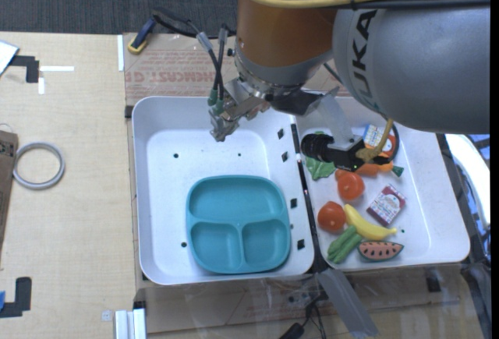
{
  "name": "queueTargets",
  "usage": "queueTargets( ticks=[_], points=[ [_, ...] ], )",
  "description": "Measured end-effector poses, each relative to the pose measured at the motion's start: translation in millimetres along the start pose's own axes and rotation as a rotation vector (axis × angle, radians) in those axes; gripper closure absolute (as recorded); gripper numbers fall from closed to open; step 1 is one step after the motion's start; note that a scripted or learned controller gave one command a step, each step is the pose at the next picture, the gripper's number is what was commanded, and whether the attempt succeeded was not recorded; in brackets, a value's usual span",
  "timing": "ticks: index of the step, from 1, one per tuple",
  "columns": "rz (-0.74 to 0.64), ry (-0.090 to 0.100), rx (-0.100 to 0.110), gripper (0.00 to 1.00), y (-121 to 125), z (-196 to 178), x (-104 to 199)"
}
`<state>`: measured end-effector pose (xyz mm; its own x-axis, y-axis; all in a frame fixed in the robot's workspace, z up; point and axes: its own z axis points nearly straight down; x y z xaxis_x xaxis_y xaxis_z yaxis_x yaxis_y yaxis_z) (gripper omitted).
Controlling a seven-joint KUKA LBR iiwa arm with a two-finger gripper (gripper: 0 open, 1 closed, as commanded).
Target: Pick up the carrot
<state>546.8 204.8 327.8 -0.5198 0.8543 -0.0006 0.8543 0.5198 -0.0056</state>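
The end effector (221, 129) hangs over the left bin (156, 197), above the teal tray (238, 222); its state cannot be told. The carrot (376, 169) lies in the right bin (437, 205) among toy foods, not yet reached

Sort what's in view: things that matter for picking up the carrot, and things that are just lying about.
For the job:
carrot, in the right bin
tool, over the left bin

Lying about:
teal tray
two tomatoes
banana
watermelon slice
red packet
tape roll on the bench
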Motion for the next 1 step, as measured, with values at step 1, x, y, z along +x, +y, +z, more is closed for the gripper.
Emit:
queueTargets(
  ticks=[1],
  points=[
    [-0.052,0.0,0.001,1.0,2.8,15.8,2.0]
  ],
)
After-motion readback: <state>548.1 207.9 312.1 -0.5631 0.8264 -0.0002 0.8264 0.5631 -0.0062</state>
